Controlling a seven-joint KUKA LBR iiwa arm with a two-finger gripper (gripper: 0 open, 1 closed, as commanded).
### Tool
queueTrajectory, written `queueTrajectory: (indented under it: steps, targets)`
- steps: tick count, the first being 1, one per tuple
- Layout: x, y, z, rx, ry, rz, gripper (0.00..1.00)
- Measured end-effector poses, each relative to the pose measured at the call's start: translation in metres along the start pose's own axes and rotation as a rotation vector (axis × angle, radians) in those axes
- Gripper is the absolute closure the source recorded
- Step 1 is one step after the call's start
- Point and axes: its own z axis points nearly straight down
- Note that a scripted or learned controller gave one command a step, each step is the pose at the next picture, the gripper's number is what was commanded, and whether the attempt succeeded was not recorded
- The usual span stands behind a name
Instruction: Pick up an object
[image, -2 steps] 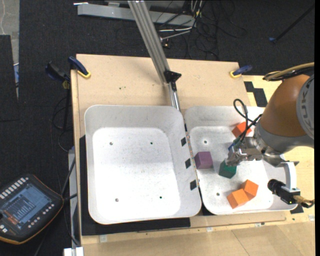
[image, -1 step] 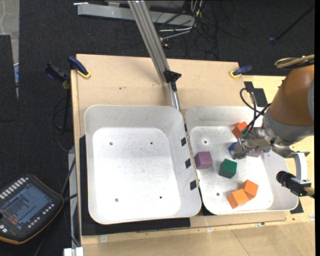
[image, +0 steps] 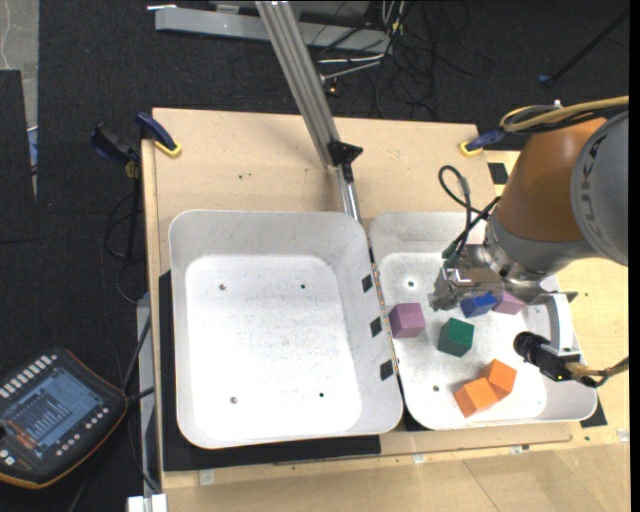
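The right bin (image: 425, 415) holds several small blocks. A purple cube (image: 407, 320) lies near its left wall, and a green cube (image: 456, 336) sits just right of it. Two orange blocks (image: 486, 387) rest close together near the front. A blue block (image: 481, 304) and a pale pink block (image: 509, 303) lie directly under the arm's wrist. My gripper (image: 455, 290) hangs low over the bin's middle, beside the blue block and above the green cube. Its fingers are hidden by the wrist body.
The left bin (image: 200, 240) stands beside the right one, sharing a middle wall. A metal pole (image: 310, 90) slants in from the top toward the bins' junction. Clamps sit at the bench's back corners. A teach pendant (image: 45, 415) lies at the lower left.
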Motion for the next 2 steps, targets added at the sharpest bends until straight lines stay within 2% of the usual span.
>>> queueTrajectory:
  steps: [1, 2]
  targets:
    - [0.052, 0.033, -0.01, -0.002, 0.001, -0.002, 1.0]
    - [0.103, 0.051, -0.005, 0.0, 0.001, -0.001, 1.0]
